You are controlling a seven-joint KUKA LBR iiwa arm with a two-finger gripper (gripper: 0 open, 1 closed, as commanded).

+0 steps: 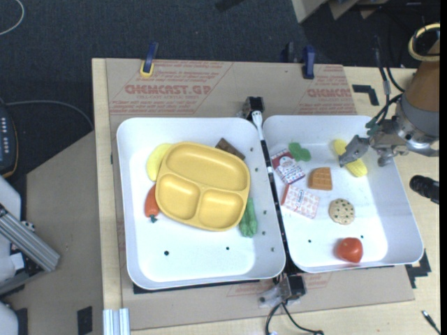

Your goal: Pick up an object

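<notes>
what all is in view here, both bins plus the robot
bins: 2, white, side by side on the bench
divided plate: 1, yellow, middle of left bin, lying over other items
yellow item: 1, under plate's upper left edge
red-orange item: 1, at plate's left edge
green item: 1, at plate's lower right edge
brown item: 1, behind plate
packets: 2, red and white, left part of right bin
green piece: 1, upper right bin
orange block: 1, centre right bin
cookie: 1, tan, right bin
tomato: 1, red, near edge of right bin
yellow pieces: 2, by the gripper
clamps: 2, blue, far bench edge
gripper: 1, grey, upper right bin
</notes>
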